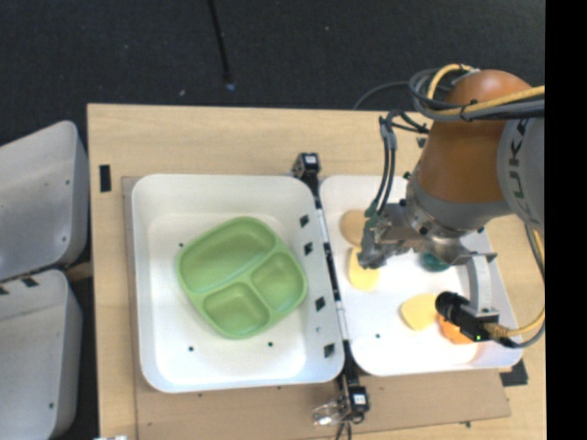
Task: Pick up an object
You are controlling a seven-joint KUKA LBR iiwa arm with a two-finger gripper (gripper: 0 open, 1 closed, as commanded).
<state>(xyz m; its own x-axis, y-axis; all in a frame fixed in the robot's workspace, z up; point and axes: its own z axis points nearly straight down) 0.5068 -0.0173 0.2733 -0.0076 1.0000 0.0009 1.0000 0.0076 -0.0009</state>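
The right bin (pixel 394 356) holds several small objects. A pale yellow piece (pixel 361 272) lies near its left wall, and a tan round piece (pixel 353 225) sits just above it. Another yellow piece (pixel 417 312) rests lower right, next to an orange object (pixel 451 330). A teal object (pixel 433 264) peeks out from under the arm. My gripper (pixel 371 253) hangs over the upper edge of the pale yellow piece, directly above it.
The left bin (pixel 156 356) holds a green three-compartment plate (pixel 241 277). A ridge with black clips (pixel 323 273) divides the two bins. The arm's orange band (pixel 477 126) and cables loom over the right bin's upper part.
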